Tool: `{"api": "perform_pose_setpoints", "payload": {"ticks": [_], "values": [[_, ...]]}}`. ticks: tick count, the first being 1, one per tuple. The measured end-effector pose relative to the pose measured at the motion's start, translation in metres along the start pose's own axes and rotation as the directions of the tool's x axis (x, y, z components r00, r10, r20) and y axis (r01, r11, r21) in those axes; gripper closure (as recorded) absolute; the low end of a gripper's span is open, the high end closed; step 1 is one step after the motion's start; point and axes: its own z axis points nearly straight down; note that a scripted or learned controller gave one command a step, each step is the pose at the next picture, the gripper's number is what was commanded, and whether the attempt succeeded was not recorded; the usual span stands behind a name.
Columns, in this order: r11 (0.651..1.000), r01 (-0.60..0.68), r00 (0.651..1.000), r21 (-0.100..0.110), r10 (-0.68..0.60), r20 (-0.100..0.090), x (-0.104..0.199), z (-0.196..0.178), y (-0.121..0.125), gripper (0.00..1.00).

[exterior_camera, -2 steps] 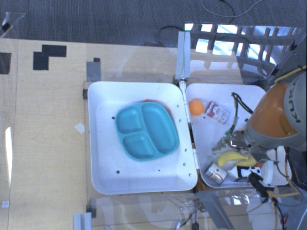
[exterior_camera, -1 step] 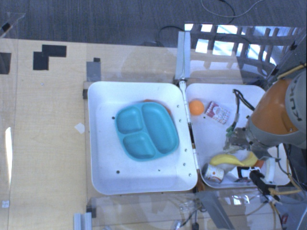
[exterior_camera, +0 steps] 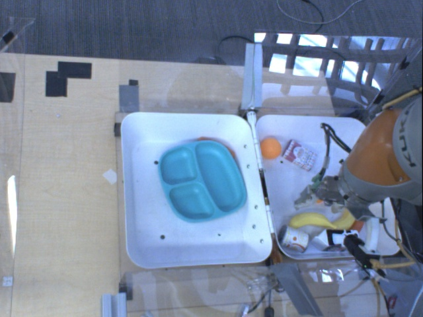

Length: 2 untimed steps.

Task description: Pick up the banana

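Two white bins side by side before us. Left bin (exterior_camera: 142, 177) holds blue divided plate (exterior_camera: 201, 180), large, near centre. Right bin (exterior_camera: 291, 127) holds smaller things. Arm (exterior_camera: 383, 150) reaches in from right, over right bin's near right part. Gripper (exterior_camera: 324, 191) hangs just above banana (exterior_camera: 316, 220); we cannot tell how claw stands. Banana lies at near edge of right bin, beside small can (exterior_camera: 295, 238). Red-and-white packet (exterior_camera: 299, 155) farther back. Orange ball (exterior_camera: 270, 148) at far left of right bin.
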Motion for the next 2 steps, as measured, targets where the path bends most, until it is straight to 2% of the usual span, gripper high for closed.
{"api": "perform_pose_setpoints", "payload": {"ticks": [1,2], "values": [[1.000,0.029,1.000,0.006,-0.029,0.002,0.022,0.011,-0.011,0.00],[0.999,0.032,0.999,-0.002,-0.032,0.000,0.024,-0.001,-0.007,1.00]]}}
